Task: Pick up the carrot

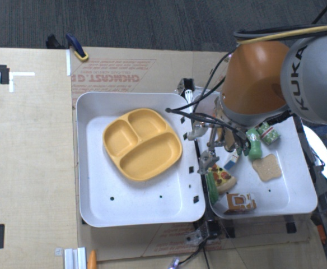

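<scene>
Carrot's place cannot be told; the claw [225,147] hangs low in the right bin [298,200], centre right of frame, above a pizza slice [222,178], its grip state unclear

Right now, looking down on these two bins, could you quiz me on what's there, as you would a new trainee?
1. True or false: the yellow divided plate lies in the left bin.
2. Which thing sits nearest the front edge of the right bin? A) the slice of bread B) the small brown box C) the green packet
3. Fill in: the arm's orange band hangs over the ____ bin.

Key
1. True. The plate has three compartments and lies alone in that bin.
2. B. The box lies below the pizza slice in the picture.
3. Right. The carrot cannot be made out beneath the arm.
</scene>
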Tool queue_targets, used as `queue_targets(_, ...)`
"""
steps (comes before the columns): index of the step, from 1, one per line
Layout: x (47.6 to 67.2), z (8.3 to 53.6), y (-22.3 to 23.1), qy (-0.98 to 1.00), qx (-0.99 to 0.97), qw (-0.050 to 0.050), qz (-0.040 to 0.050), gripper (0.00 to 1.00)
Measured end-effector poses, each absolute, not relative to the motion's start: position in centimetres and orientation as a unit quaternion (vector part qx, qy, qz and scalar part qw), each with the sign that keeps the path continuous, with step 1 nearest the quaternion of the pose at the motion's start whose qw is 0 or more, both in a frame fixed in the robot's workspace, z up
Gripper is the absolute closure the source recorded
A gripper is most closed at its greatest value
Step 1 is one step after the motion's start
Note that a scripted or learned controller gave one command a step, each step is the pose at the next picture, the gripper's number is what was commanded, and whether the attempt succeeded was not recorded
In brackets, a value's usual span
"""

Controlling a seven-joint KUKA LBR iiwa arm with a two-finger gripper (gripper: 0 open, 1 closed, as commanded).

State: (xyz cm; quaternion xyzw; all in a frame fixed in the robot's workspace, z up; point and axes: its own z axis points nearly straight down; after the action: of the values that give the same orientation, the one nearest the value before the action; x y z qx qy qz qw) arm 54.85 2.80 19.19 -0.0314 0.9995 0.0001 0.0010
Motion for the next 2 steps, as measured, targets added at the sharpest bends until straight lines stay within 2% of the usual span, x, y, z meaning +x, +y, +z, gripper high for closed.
queue_targets(1,59.6,19.2,5.4,0.998,0.066,0.002,-0.0001,0.0)
queue_targets(2,59.2,11.2,9.5,1.0,0.03,0.01,0.0017,0.0)
